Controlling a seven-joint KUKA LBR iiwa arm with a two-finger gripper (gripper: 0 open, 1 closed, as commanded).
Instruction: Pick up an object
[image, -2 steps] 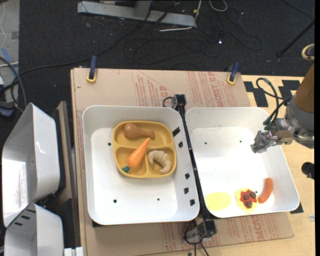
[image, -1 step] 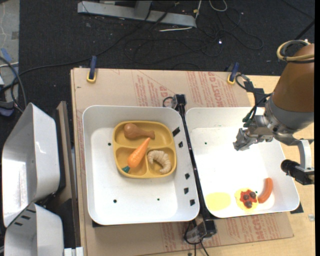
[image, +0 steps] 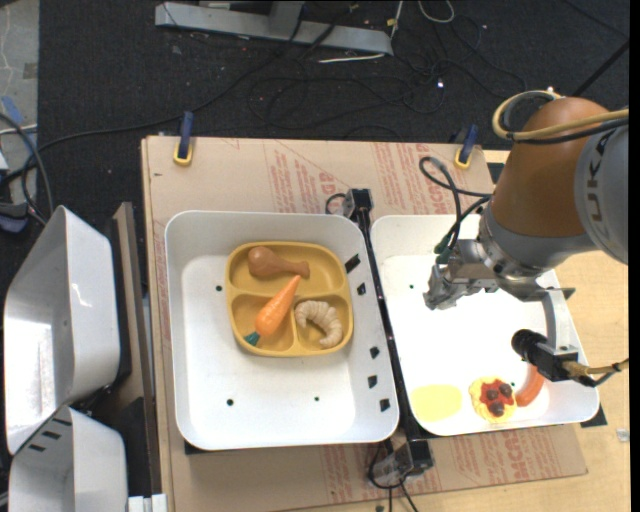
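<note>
A single fixed camera looks down at a slant on two shallow white plastic bins side by side, fairly close overhead.

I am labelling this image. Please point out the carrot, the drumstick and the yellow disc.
carrot (image: 278, 308): camera view, middle of orange body.
drumstick (image: 276, 263): camera view, meaty end.
yellow disc (image: 437, 402): camera view, centre.

We read this as robotics lab: industrial arm over plywood worktop held by yellow clamps, loose cables across dark floor, toy food in white bins.
</note>
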